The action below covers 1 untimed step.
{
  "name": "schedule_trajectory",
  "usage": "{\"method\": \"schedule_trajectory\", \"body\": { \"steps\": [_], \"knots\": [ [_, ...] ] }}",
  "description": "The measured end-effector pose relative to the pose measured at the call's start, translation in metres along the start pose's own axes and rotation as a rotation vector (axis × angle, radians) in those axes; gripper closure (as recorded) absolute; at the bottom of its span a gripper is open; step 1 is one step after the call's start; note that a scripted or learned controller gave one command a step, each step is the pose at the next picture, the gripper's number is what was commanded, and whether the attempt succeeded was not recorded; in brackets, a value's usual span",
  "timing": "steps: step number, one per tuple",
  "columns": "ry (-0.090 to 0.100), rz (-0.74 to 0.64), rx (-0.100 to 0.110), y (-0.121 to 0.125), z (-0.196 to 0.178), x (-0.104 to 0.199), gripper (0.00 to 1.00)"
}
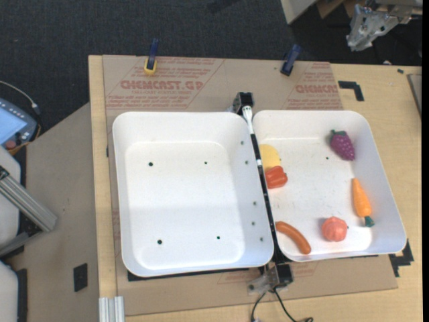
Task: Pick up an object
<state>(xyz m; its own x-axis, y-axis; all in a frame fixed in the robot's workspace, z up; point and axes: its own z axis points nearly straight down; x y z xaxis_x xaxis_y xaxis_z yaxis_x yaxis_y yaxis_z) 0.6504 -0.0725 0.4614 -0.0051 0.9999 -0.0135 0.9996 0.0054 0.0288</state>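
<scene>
Looking down at a slant on the brown-board-topped table (201,79), two shallow white plastic bins sit side by side, touching along their inner rims. The left bin (134,129) has a bare floor marked by four small dark dots. The right bin (315,121) carries all the toy food.

Contents of the right bin, by clock position within it:
- Purple plastic grape bunch (342,144) at about 1 o'clock, near the far right corner, stem end up-frame.
- Yellow rounded plastic piece (269,156) at about 10 o'clock, against the inner wall beside the left bin.
- Red-orange plastic pepper (275,177) touching the yellow piece on its 6 o'clock side, also close against the inner wall.
- Orange plastic carrot (361,200) at about 4 o'clock, lying along the right wall, green tip toward 5 o'clock.
- Pink-red round plastic fruit (334,229) at about 5 o'clock, just beside the carrot's lower end, apart from it.
- Orange-brown plastic sausage (293,237) at about 7 o'clock, lying diagonally near the front inner corner.

The grey metal tool (367,31) sits at 1 o'clock of the frame, beyond the table's far edge and well apart from both bins. It is blurred and partly cut off; I cannot tell how it is set, and nothing is visibly carried.

Two blue clamps (152,56) grip the board's far edge. A black clip (242,102) sits where the bins meet at 12 o'clock.
</scene>
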Motion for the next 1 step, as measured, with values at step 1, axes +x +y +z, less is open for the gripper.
{"method": "schedule_trajectory", "body": {
  "steps": [1],
  "knots": [
    [-0.003,-0.001,-0.005,0.0010,-0.0108,0.0002,1.00]
  ]
}}
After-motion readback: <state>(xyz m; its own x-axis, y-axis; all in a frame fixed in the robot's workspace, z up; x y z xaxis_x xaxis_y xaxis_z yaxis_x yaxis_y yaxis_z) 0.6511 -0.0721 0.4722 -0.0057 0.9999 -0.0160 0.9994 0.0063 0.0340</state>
